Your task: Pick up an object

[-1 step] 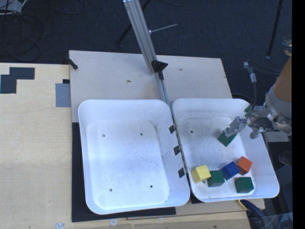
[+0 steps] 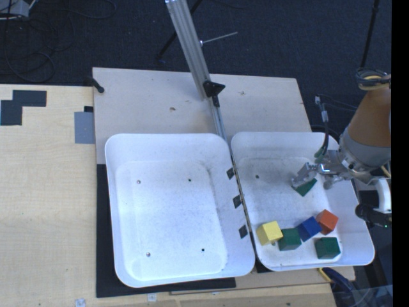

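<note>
- I see the left bin [image 2: 169, 206] at lower centre of the frame, bare white, probably the drop side.
- A metal rail [image 2: 192, 47] slants down from the top centre toward the seam between the two bins.
- In the right bin [image 2: 268, 165], loose blocks cluster along the lower edge: a yellow cube [image 2: 269, 232], a green cube [image 2: 289, 239], a blue block [image 2: 308, 228], an orange block [image 2: 327, 220] and a second green cube [image 2: 328, 247]. I judge they slid there from past tries.
- The gripper [image 2: 311, 174] sits at centre right, narrowly parted, with a dark green block [image 2: 304, 185] tilted at its tips; it looks pinched, so I judge the pick under way.
</note>
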